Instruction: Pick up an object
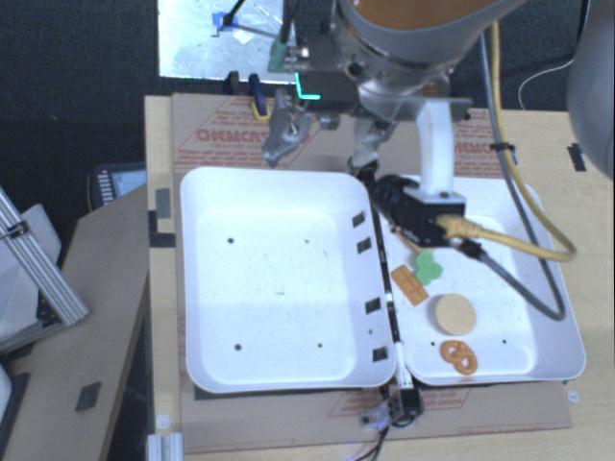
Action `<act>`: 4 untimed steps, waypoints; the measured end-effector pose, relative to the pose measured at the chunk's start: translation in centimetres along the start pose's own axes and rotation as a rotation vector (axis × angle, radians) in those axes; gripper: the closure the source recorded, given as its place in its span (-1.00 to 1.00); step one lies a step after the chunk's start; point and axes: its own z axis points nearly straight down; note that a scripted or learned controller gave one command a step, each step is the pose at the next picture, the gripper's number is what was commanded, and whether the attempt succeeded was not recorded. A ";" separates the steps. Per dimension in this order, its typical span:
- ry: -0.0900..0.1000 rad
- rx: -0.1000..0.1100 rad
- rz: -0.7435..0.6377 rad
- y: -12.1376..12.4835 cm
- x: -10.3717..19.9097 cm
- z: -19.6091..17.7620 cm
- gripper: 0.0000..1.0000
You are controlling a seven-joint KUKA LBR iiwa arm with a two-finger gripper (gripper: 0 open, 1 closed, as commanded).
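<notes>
The right bin [548, 344] holds a small green piece [429, 267], an orange rectangular cracker [409, 285], a round tan disc [454, 313] and a brown pretzel [459, 357], all near its left and front. My gripper [323, 150] hangs over the far rim of the left bin [279, 277], well back and left of those items. Its two metal fingers [282, 142] stand wide apart, open, with nothing between them.
The two bins sit on a cardboard sheet [221, 128] on the bench. A blue and yellow clamp [256, 94] is at the back left. An aluminium rail [38, 262] slants at the far left. A yellow cable [524, 214] loops over the right bin.
</notes>
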 end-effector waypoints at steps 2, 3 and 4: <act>0.000 0.000 0.000 0.0 0.0 0.0 -1.00; 0.000 0.000 0.000 0.0 0.0 0.0 -1.00; 0.000 0.000 0.000 0.0 0.0 0.0 -1.00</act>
